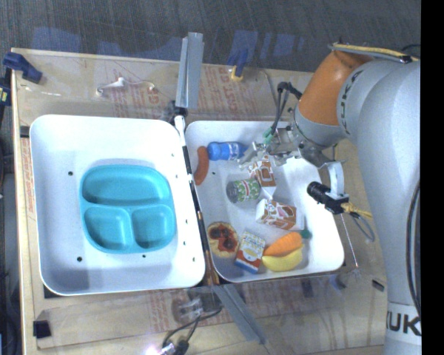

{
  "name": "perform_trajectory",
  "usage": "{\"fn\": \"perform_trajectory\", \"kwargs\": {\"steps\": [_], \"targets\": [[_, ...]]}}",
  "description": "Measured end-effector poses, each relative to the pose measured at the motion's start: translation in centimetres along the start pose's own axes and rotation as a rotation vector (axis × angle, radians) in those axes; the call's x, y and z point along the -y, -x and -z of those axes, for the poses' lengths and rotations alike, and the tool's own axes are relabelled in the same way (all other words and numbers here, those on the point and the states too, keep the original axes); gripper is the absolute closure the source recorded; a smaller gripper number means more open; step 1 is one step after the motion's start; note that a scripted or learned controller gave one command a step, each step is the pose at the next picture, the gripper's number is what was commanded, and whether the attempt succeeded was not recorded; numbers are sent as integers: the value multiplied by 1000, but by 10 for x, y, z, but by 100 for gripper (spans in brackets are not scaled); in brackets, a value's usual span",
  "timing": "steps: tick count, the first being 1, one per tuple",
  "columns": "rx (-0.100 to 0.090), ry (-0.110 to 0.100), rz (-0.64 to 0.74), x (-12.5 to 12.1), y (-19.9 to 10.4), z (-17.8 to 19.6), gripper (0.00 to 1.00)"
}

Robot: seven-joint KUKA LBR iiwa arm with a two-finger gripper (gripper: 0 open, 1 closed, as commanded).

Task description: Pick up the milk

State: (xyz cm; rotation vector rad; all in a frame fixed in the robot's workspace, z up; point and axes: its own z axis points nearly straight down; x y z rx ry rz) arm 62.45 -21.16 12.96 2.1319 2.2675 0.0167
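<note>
A small white carton with red-brown print (264, 174), which looks like the milk, stands in the upper middle of the right bin (325, 254). My gripper (266, 156) hangs right over the carton's top, coming in from the right below the orange wrist band. It touches or nearly touches the carton. A second, similar white and brown carton (278, 214) lies on its side a little below, apart from the gripper.
Around the cartons lie a blue bottle (223, 151), a sausage (201, 166), a green can (243, 191), a pizza slice (223, 236), a small box (251, 251), a carrot (286, 242) and a yellow fruit (282, 262). The left bin (52, 198) holds a blue divided tray (127, 205).
</note>
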Motion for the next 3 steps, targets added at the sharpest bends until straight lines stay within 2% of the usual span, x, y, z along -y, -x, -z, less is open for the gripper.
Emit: {"fn": "perform_trajectory", "kwargs": {"steps": [1,2,3], "targets": [[-10,-31,-302,-11,-1,-38,0],[-11,-31,-295,-12,-3,-28,100],[-11,-30,-223,-39,-69,76,100]]}}
